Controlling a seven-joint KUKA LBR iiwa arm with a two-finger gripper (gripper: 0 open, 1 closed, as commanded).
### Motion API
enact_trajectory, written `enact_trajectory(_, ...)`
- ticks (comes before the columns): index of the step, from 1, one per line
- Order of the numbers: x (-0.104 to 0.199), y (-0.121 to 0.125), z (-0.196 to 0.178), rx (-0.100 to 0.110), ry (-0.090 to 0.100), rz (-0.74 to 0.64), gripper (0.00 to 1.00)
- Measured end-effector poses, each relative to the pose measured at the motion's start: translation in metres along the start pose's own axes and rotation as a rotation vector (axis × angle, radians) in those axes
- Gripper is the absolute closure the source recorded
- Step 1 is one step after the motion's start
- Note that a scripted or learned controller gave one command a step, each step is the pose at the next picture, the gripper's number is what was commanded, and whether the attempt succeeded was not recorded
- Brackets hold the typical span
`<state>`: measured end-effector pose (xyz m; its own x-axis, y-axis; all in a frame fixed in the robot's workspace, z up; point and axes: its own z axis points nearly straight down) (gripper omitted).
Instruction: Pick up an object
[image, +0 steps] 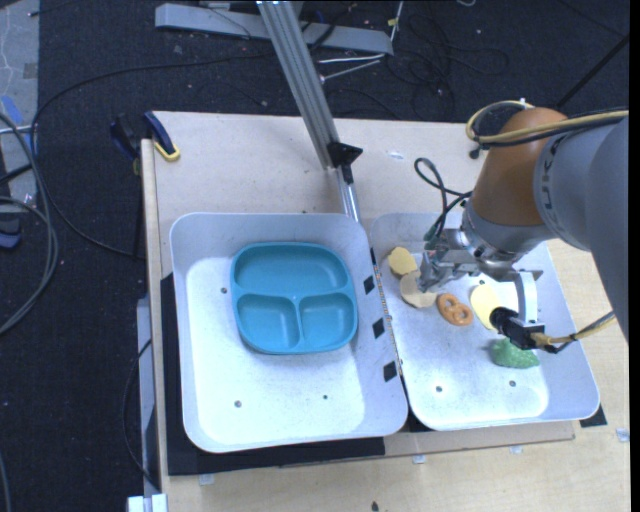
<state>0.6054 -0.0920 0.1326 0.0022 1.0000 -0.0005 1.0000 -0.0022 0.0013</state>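
Observation:
The right bin (470, 400) holds several small objects. At its far left lies a yellow piece (401, 262), with a beige piece (414, 293) just in front of it. An orange pretzel-shaped item (454, 309) sits to their right, then a pale yellow round item (486, 303) and a green item (513, 354). My gripper (432, 272) hangs low over the bin's far left part, right beside the yellow and beige pieces. The wrist hides whatever lies directly beneath it.
The left bin (200, 330) carries a blue compartment tray (295, 297). A slanted metal pole (312, 90) comes down to the bench between the bins' far edges. My grey arm with its orange band (520, 150) covers the right bin's far right corner.

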Motion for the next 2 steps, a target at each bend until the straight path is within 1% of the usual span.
enact_trajectory(1,-0.001,0.001,-0.043,-0.004,0.0,-0.003,1.0)
enact_trajectory(2,-0.001,-0.006,-0.101,-0.005,-0.001,-0.004,1.0)
